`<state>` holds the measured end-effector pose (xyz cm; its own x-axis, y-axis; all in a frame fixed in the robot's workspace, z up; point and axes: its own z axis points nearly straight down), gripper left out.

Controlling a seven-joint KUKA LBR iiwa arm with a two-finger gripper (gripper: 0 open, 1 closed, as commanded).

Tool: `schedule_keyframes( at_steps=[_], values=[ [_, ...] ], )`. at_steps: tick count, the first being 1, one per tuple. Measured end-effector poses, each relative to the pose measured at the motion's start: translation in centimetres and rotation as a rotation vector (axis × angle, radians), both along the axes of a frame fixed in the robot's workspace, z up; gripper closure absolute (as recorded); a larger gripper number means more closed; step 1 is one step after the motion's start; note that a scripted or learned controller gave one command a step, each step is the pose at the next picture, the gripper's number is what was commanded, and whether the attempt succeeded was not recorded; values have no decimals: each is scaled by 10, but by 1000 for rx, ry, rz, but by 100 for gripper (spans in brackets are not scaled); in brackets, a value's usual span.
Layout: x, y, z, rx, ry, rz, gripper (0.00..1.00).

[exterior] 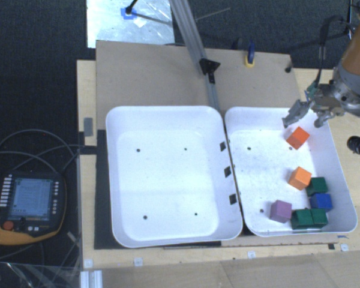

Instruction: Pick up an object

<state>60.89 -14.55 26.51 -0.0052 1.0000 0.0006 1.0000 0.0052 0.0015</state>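
My gripper (305, 116) hangs over the far right part of the right bin (261, 161), open, its two fingers spread apart. A red-orange block (297, 137) lies just below and between the fingertips, on the bin floor, apart from them. Nearer the front sit a lighter orange block (299, 177), a purple block (281, 210), a blue block (321, 201), a dark green block (317, 186) and a green block (308, 218), clustered in the bin's near right corner.
The left bin (165, 173) stands beside the right one, joined by black clips along the shared rim. A metal pole (192, 35) slants across the back board. A teach pendant (27, 206) lies off the bench at the left.
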Motion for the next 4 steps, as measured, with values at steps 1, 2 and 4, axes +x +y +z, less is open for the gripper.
schedule_keyframes(
  at_steps=[1,2,4],
  values=[
    [0,0,0,0,0,0,0],
    [5,3,-61,0,5,-1,0],
    [-1,-9,-173,0,6,-3,0]
  ],
)
